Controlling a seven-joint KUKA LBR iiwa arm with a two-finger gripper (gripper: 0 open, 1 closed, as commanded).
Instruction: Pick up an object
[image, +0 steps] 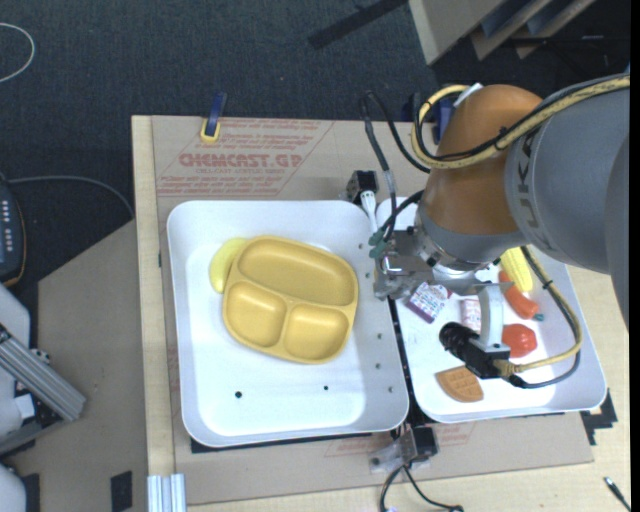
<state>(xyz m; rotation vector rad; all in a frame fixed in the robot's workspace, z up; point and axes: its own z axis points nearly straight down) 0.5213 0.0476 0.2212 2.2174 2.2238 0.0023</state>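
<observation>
While the grey arm's gripper (432, 285) hangs over the right white bin (580, 385), finger state can't be told; it sits above a small purple-and-white label packet (430, 300). Yellow three-compartment plastic tray (288, 298) lies in the left white bin (200, 380). Far brown board (250, 155) reads "CHEMCAST G P".

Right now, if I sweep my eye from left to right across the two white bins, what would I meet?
Yellow three-compartment plastic tray in the left white bin → small purple-and-white packet → brown cookie-shaped piece → red toy in the right white bin.
</observation>
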